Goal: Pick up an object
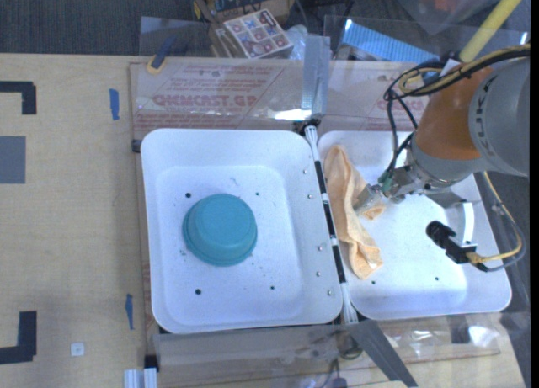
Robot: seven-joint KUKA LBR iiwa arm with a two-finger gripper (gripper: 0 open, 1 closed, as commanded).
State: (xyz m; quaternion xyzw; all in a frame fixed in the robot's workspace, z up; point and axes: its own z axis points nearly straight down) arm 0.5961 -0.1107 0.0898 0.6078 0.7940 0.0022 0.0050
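Overhead, the single camera is looking down at a slant on a wooden bench (67, 209) carrying two shallow white bins side by side. Item one: the left bin (168, 159) is holding a teal bowl (220, 228), lying upside down near the middle of its floor, with a few dark specks scattered around it. Item two: the right bin (480, 294) is holding a pale orange cloth (349, 214), crumpled and stretching along the bin's left wall, from near the back edge down towards the front. Item three: the grey arm (505, 117), with its orange band (450, 130), is reaching in from the right over the right bin, cables looping above it. Item four: the gripper (371, 202) is sitting low at the cloth's right edge, its tip touching or pressing into the fabric; whether the cloth is actually being pinched cannot be told from this angle. Beyond the bins, clear plastic sheeting and a box of oddments are lying at the back.
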